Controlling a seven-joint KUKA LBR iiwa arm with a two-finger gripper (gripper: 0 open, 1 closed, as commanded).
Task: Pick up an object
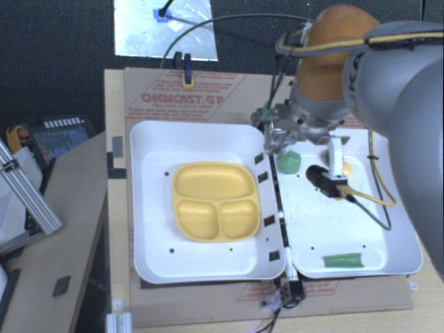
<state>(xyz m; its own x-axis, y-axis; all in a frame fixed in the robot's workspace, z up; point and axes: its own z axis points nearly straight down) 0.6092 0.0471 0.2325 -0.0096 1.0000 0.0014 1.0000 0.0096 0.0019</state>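
Green block [288,162] just below tool [281,143]

The bulky, smooth grey metal arm [399,82] carries a rounded orange band [333,47] above its wrist. Thin yellow and black cables [378,198] trail along it.

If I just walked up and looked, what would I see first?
Probably the big yellow divided tray, sitting in the middle of the left bin. Next, the grey robot arm with its orange band, reaching over the right bin, its gripper just above a small green object. A flat green piece lies near that bin's front edge.
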